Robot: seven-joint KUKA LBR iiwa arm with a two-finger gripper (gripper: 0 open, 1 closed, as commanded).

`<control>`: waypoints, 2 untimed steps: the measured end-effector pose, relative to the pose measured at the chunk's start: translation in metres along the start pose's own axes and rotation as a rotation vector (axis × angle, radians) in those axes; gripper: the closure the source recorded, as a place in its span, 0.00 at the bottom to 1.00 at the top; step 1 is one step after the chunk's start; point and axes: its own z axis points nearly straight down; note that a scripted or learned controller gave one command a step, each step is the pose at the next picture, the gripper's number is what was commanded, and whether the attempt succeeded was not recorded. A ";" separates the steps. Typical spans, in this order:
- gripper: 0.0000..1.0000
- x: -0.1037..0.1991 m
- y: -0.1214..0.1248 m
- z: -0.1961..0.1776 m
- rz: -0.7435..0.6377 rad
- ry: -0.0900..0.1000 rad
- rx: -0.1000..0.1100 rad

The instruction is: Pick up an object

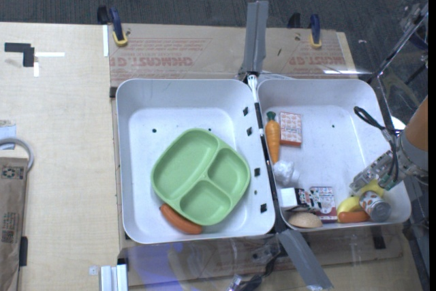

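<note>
My gripper [368, 179] hangs low over the front right corner of the right bin [327, 102], at the end of the grey arm [414, 146]. Just below it lie a yellow banana-shaped toy [349, 204] and a small can [376, 205], with an orange piece [351, 217] in front of them. The gripper is very close to the yellow toy and the can, and I cannot make out contact. Further left in this bin are a carrot [273, 136], a red-and-white box [291, 128], a crumpled white item [285, 172], a printed packet [320, 199] and a bun [305, 219].
The left bin [136, 146] holds a green divided plate [201, 176] with a reddish sausage [180, 219] at its front edge. A black cable loop [368, 118] lies by the right bin's far right wall. A grey divider post [256, 37] stands between the bins.
</note>
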 end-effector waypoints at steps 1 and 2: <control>1.00 0.084 0.061 -0.097 -0.128 -0.001 0.002; 1.00 0.108 0.079 -0.162 -0.006 -0.003 0.001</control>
